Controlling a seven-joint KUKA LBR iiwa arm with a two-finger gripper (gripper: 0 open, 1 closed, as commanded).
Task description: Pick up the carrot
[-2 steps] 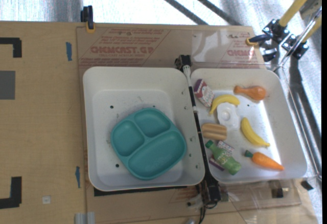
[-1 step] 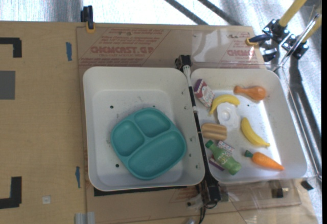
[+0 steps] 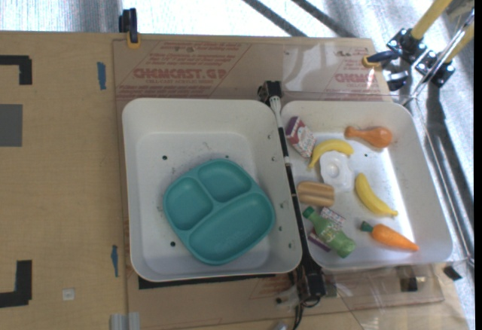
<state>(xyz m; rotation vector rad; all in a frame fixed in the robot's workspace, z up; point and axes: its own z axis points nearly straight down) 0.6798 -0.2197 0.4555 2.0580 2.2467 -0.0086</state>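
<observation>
Altogether one carrot point(image 3: 393, 236), two bananas point(image 3: 352, 170), one teal plate point(image 3: 218, 209).

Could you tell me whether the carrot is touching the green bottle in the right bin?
Apart. The camera view shows a strip of bare white bin floor between the carrot and the green bottle, which lies to its left.

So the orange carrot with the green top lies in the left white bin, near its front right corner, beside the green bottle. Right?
Not quite: the orange carrot with the green top lies in the right white bin, not the left. The camera view shows it near that bin's front right corner, beside the green bottle.
</observation>
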